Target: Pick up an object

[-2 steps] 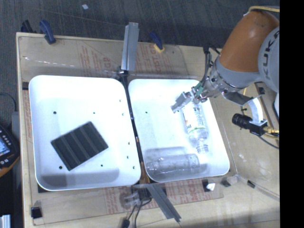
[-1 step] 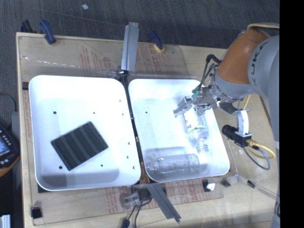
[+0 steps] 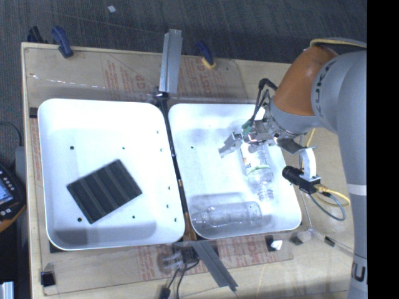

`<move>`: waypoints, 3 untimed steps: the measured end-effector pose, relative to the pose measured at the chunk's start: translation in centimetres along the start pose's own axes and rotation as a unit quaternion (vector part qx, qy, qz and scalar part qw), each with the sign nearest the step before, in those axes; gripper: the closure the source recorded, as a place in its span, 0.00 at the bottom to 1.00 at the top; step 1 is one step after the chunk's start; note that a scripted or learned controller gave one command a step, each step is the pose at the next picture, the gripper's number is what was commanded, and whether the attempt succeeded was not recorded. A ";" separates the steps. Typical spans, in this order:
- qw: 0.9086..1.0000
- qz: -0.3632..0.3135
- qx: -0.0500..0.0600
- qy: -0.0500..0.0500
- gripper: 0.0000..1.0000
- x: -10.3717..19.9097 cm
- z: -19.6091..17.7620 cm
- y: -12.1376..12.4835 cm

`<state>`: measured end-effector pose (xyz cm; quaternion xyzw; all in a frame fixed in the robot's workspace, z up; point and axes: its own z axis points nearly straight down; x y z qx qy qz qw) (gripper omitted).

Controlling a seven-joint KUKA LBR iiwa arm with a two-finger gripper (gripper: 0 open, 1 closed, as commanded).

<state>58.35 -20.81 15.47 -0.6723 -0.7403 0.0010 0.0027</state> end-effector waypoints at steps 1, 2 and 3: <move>1.000 0.000 0.000 0.000 0.00 0.0 0.0 0.0; 1.000 0.000 0.000 0.000 0.00 0.0 0.0 0.0; 1.000 0.000 0.000 0.000 0.00 0.0 0.0 0.0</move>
